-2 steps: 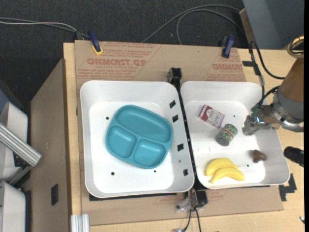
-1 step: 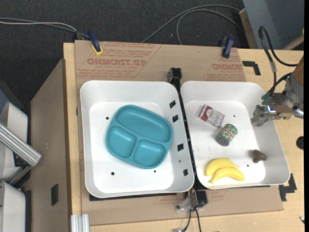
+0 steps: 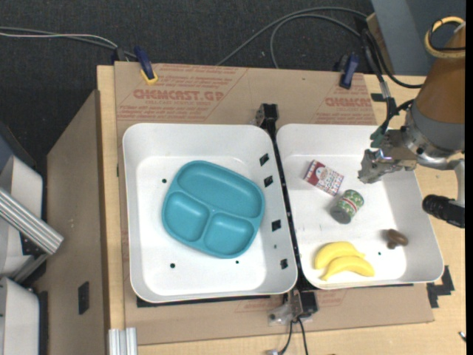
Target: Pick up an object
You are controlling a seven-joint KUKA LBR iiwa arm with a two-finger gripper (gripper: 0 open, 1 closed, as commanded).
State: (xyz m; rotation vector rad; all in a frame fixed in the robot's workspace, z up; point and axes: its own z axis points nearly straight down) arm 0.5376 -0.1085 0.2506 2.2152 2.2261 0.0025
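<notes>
In the right bin lie a small red and white packet, a green can on its side, a yellow banana near the front, and a small brown object at the right. My gripper hangs over the bin's right part, to the right of the packet and above the can. Nothing shows between its fingers. The grey arm with its orange band enters from the right.
A teal divided plate fills the middle of the left bin. Black clips join the bins along the middle wall. Cables run behind the bench. Cardboard lies beneath both bins.
</notes>
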